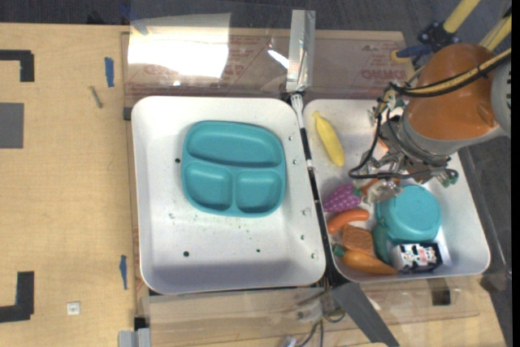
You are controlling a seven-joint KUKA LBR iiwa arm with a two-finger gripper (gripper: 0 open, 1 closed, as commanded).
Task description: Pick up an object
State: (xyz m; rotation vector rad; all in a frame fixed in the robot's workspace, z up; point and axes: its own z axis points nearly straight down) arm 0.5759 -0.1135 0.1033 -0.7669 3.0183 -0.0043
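A: Report the bench [57, 175], left to right.

B: Bare tan surface at the far left, with black corner marks and blue tape strips. Next, the left bin [154, 240], holding a teal divided tray [233, 167] lying flat near its middle, three compartments facing up. A clear plastic sheet [211, 53] stands behind both bins.

A: And the right bin [471, 232]?

B: Crowded. A yellow banana [328, 138] lies near its back left corner, apart from the rest. Nearer the front sit purple grapes [342, 197], then an orange piece [348, 218] just below them, then a carrot [363, 259] along the front wall. Touching these on the right is a teal cup [409, 214], and against its front side a small white carton [418, 256] with dark print.

A: The gripper [398, 175]?

B: It hangs over the right bin just behind the teal cup, under the arm's orange band [451, 89]. Cables and the wrist hide the fingers; whether they are spread or closed I cannot tell. Nothing is visibly held.
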